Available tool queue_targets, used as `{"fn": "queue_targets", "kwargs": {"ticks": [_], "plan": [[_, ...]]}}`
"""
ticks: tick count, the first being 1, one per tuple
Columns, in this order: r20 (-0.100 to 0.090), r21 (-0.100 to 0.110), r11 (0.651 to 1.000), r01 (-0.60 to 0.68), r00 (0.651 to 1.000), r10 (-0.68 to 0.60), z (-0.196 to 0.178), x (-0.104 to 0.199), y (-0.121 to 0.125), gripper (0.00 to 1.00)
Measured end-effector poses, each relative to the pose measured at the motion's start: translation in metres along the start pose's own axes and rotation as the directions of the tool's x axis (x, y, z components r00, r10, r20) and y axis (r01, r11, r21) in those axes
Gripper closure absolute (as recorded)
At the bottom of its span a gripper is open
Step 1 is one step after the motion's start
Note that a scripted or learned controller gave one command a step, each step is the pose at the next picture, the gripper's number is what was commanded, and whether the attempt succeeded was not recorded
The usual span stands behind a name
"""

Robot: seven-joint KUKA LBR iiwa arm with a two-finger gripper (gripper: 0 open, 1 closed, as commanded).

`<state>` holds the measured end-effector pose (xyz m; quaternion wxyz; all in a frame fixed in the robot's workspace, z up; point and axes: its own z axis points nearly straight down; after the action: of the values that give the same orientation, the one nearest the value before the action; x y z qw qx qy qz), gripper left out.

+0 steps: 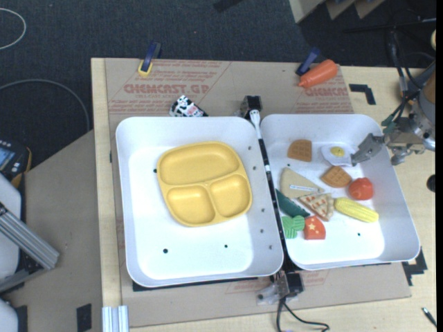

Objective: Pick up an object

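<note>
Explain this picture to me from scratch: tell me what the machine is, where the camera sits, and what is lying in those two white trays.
One camera above the bench looks down at a slant. The robot arm enters from the right; its gripper hangs over the right bin, fingers open and holding nothing. That bin holds toy food: a tomato, corn, a fried egg, a pizza slice and more. The left bin holds a yellow divided plate. A toy carrot lies outside the bins.

Gripper (383, 150) open over rt bin (387, 244)

Orange clamp (318, 73), yellow clamp (147, 62), black-and-white toy (187, 107) on the bench (111, 88).
</note>
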<state>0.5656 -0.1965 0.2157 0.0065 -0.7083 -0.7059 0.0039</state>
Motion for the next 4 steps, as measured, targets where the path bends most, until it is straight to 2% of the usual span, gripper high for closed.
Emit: {"fn": "queue_targets", "kwargs": {"ticks": [1, 3, 4], "plan": [[0.003, -0.014, 1.000, 0.004, 1.000, -0.004, -0.008, 0.001, 0.003, 0.00], [0.002, -0.009, 1.000, 0.003, 1.000, -0.003, 0.084, -0.003, 0.010, 0.00], [0.005, -0.014, 1.000, 0.004, 1.000, -0.004, 0.132, -0.003, 0.011, 0.00]]}}
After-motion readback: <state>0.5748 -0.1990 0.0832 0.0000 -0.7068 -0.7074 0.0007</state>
